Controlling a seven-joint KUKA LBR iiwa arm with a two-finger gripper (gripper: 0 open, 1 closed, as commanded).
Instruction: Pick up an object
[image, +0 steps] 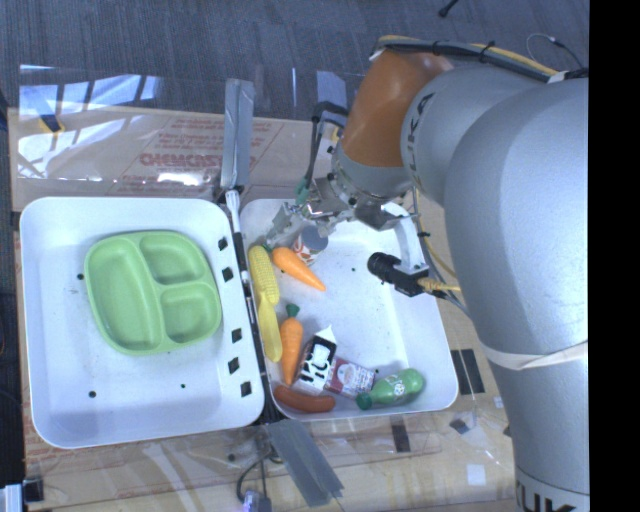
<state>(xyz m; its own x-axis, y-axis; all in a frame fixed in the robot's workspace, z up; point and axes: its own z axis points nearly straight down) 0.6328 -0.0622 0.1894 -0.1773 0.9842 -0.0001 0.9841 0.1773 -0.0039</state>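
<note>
My gripper (299, 230) hangs low over the far left corner of the right bin (425, 330), just above the thick end of an orange carrot (300, 269). A corn cob (263, 275) lies to the left of that carrot, along the bin's left wall. Nearer the camera lie a second carrot (290, 347), a long yellow piece (271, 338), a black and white carton (318, 361), a red packet (351, 378), a green bottle (393, 388) and a brown sausage (305, 401). I see nothing held in the gripper.
The left bin (60, 400) holds a green divided plate (152, 291). A raised divider (236, 290) runs between the two bins. The arm's grey body covers the right side of the view, and a black fitting (395, 272) on it hangs over the right bin.
</note>
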